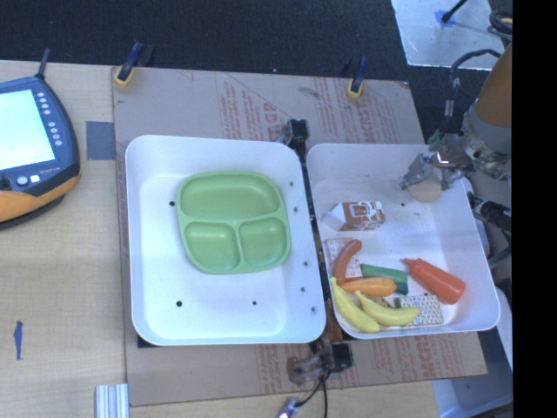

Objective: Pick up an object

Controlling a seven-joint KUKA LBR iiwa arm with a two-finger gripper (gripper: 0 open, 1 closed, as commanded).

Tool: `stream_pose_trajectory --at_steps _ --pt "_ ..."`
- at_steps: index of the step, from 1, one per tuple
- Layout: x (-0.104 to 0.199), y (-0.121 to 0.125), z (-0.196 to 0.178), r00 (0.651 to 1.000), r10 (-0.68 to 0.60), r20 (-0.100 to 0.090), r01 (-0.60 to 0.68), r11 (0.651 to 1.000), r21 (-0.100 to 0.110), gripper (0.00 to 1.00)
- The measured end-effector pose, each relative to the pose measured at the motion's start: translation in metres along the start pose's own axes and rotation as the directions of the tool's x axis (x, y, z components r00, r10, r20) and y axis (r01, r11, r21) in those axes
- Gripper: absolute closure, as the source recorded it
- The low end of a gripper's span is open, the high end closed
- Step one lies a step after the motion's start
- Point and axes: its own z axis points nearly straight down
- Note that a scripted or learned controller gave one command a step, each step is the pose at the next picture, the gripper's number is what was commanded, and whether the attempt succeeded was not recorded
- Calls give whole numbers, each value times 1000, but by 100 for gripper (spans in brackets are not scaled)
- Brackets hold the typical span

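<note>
The gripper (424, 174) sits low over the far right corner of the right bin (484, 268), and its jaws are too small and dark against the white wall to tell whether they stand apart or together. Just beside them, touching or nearly so, lies a small pale round object (426, 192) on the bin floor; whether it is between the jaws cannot be told, so nothing can be counted as held. The arm (489, 111) reaches in from the right edge with its orange band showing above the wrist. Further out in the same bin lie the other candidates, all resting on the floor: a small brown-and-white carton (359, 215) near the middle, then a cluster at the near end with a sausage (345, 257), a carrot (369, 286), a green piece (388, 273), a red-orange bottle (435, 279) and bananas (372, 312). The left bin (148, 259) holds a green divided plate (233, 222), well apart from the gripper. As a judgement, the task is at the approach or grasp stage: nothing is lifted yet, and closing and raising are left.
</note>
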Motion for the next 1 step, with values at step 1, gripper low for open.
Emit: stream_pose_trajectory --at_steps 1 --pt "62 17 -46 1000 -3 0 3 1000 -2 100"
